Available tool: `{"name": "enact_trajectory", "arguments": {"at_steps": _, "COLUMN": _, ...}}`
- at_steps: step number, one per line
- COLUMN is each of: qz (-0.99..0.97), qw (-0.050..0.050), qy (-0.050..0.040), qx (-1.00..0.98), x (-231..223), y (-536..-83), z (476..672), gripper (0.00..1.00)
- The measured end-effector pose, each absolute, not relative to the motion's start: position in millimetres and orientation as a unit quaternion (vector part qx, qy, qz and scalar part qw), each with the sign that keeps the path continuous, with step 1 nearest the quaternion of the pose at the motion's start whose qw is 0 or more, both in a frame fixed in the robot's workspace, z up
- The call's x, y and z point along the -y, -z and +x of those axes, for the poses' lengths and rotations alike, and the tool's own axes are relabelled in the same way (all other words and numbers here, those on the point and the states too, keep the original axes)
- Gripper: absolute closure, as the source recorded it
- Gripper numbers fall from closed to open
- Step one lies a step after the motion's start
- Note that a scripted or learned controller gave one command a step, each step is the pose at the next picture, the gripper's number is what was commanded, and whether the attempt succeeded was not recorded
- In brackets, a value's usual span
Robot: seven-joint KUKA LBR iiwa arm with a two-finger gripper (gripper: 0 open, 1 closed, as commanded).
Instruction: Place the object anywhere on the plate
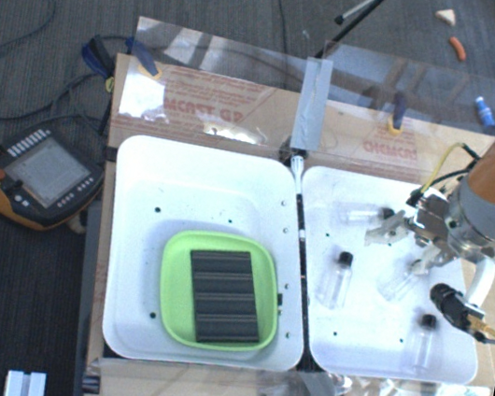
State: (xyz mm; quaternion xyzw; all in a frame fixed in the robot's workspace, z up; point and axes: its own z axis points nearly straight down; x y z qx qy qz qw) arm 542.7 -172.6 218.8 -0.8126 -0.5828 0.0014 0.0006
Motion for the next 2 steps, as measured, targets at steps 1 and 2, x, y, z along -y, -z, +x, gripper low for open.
{"name": "enact_trajectory", "arguments": {"at_steps": 1, "qz": -0.799, "qw": -0.001, "qy": -0.0022, "qx": 0.601, "x": 201, "y": -197, "z": 572.1, "gripper": 0.00}}
{"name": "enact_trajectory", "arguments": {"at_steps": 2, "qz": -0.798, "qw": 0.000, "qy": -0.0010, "qx": 0.603, "x": 193, "y": -229, "z": 586.4, "gripper": 0.00}}
